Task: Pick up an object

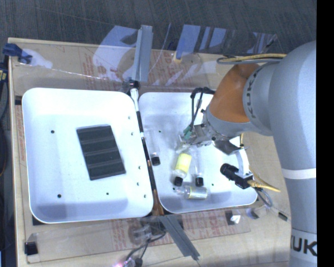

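In the right bin [161, 110], my gripper [190, 136] hangs low over the middle, just above a small cluster of objects. A yellow bottle with a black cap [182, 164] lies right below it. Beside that bottle is a clear tube with a black cap [198, 171]. A clear bottle [192, 192] lies on its side near the front wall. I see nothing held in the gripper. A flat black ribbed pad [101, 151] lies in the middle of the left bin [39, 110].
A small dark piece [155, 161] sits by the right bin's left wall. The arm's grey body and orange band [234, 99] cover the right bin's far right corner. A metal divider [142, 54] stands behind the two bins.
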You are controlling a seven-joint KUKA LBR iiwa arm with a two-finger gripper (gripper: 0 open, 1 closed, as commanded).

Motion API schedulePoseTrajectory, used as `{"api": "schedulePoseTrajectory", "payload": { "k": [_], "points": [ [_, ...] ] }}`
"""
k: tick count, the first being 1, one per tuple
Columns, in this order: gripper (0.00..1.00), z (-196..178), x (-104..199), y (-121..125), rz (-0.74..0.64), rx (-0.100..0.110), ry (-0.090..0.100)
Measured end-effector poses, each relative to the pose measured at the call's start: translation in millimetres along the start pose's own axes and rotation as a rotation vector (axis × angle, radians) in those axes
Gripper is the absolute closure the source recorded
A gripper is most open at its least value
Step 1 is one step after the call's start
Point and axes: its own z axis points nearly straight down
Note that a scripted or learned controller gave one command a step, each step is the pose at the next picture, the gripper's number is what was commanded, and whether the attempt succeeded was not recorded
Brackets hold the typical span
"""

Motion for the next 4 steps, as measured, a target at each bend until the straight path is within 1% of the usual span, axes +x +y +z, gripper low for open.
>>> {"api": "schedulePoseTrajectory", "payload": {
  "k": [1, 2, 3, 4],
  "points": [
    [0.0, 0, 0, 0, 0.0, 0.0, 0.0],
    [0.0, 10, 10, -69, -0.061, -0.003, 0.001],
    [0.0, -24, -24, -94, -0.084, -0.006, -0.001],
    [0.0, 10, 24, -87, -0.128, -0.005, 0.0]
  ]
}}
